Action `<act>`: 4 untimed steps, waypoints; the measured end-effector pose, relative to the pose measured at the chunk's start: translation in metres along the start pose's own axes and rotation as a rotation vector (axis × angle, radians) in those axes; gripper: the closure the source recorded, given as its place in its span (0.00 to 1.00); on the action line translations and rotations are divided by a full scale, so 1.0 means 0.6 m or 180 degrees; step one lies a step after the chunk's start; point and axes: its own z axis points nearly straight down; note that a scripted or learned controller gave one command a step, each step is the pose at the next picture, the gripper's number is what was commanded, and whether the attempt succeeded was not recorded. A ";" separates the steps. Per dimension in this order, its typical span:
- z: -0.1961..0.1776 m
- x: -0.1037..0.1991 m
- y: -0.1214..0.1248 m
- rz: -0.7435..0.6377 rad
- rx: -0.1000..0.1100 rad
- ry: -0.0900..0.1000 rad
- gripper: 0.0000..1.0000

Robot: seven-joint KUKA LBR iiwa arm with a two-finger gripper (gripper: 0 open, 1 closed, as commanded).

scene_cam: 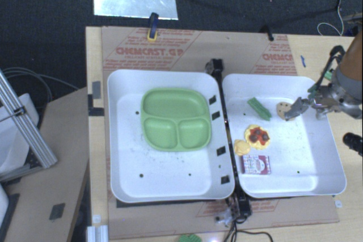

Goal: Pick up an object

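The right bin (323,173) holds several small items: a green block (258,108), a round tan cookie (283,108), a yellow piece topped with red (257,135), a small yellow lump (242,148) and a red and white packet (256,164). My gripper (307,111) hangs over the bin's upper right part, just right of the cookie. Its fingers are spread open with nothing between them; the left fingertip (290,114) sits close beside the cookie.
A green divided plate (175,119) lies in the left bin (125,173). Black clips line the seam between the bins (221,133). A yellow and blue clamp (152,27) sits at the bench's far edge.
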 end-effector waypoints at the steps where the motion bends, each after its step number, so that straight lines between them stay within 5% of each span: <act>1: 0.074 0.061 0.071 -0.0019 -0.0002 0.0002 0.00; 2: 0.184 0.006 0.091 0.0007 -0.0010 -0.0007 0.00; 3: 0.175 0.009 0.144 -0.0009 0.0023 -0.0009 0.00; 4: 0.154 0.006 0.146 -0.0010 -0.0013 -0.0026 1.00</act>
